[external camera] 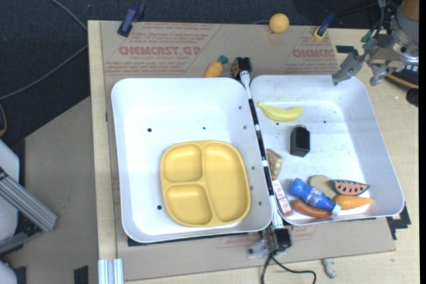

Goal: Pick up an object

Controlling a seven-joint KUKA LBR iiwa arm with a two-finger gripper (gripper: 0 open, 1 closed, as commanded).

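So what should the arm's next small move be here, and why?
Probably swing the gripper inward over the right bin toward the banana. The gripper hangs open at the bin's far right corner with nothing between its fingers, and the banana lies apart from the other items.

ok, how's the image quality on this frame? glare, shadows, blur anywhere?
Camera view: light is even and soft; the white bins read bright but keep their edges, with faint glare on the yellow tray. Shadows are short, as under the banana and black block. The gripper at upper right looks slightly soft; the toy pile is small and hard to separate.
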